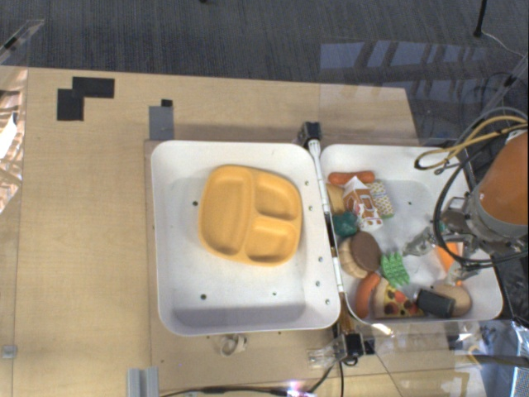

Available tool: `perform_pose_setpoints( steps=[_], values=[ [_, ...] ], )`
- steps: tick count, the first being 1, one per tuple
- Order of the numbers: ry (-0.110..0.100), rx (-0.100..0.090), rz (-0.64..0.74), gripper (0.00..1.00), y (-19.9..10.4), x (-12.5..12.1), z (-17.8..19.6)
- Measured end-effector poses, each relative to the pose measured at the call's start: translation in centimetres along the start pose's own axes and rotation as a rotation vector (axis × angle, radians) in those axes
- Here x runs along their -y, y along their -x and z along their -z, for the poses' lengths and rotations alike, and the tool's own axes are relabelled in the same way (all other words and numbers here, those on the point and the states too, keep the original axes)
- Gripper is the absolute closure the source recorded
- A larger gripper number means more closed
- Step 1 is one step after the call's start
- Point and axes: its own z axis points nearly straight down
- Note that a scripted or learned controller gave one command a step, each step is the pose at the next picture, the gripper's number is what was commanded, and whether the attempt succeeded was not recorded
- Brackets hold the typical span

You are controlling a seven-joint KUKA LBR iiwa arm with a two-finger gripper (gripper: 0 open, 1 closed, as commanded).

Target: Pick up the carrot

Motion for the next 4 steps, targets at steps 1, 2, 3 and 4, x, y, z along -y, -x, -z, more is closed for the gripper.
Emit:
perform_pose_setpoints(
  steps=[1,2,3,4],
  values=[
    [0.014,-0.009,0.231,0.0,-1.4,-1.5,-1.4],
    [0.003,-0.004,0.232,1.0,-1.0,-1.1,0.0],
    [-0.006,0.001,0.233,1.0,-0.6,-0.9,1.2],
    [-0.014,0.006,0.233,1.0,-0.1,-0.6,2.3]
  ],
)
